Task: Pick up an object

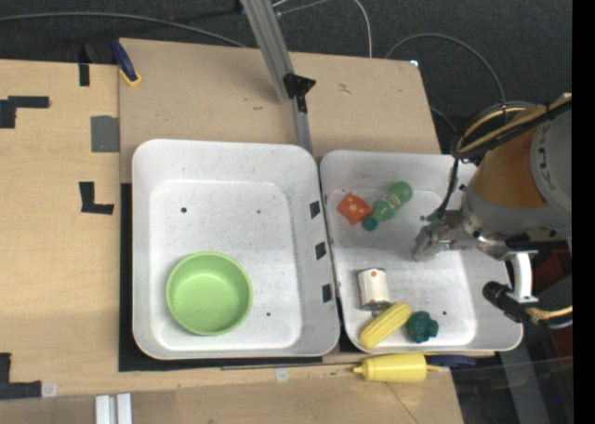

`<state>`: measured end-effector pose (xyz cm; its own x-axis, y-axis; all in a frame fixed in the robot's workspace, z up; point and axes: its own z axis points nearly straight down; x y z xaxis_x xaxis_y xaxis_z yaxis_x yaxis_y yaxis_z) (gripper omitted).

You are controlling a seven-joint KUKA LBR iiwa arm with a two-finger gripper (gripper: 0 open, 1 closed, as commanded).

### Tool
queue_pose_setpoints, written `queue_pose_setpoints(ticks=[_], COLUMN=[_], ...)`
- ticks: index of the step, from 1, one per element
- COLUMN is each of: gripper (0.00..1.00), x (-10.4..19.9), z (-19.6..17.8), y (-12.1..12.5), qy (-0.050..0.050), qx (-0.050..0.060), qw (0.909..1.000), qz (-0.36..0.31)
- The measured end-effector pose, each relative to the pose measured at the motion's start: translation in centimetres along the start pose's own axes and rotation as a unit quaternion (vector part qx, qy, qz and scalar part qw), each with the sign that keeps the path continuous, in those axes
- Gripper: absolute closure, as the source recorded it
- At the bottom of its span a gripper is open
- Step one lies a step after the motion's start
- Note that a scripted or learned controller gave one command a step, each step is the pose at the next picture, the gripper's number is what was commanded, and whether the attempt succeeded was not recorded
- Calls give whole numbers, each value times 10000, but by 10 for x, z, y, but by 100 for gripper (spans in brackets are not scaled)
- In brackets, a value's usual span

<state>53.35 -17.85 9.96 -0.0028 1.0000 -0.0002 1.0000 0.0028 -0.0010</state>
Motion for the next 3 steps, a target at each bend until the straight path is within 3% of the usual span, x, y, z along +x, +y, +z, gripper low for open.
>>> queue_pose_setpoints(ticks=[1,3], gripper=[100,100], x=[1,-6], z=[-63,-144], y=[1,4], qy=[-6,-5], qx=[-25,-18], qw=[10000,10000], qz=[6,6])
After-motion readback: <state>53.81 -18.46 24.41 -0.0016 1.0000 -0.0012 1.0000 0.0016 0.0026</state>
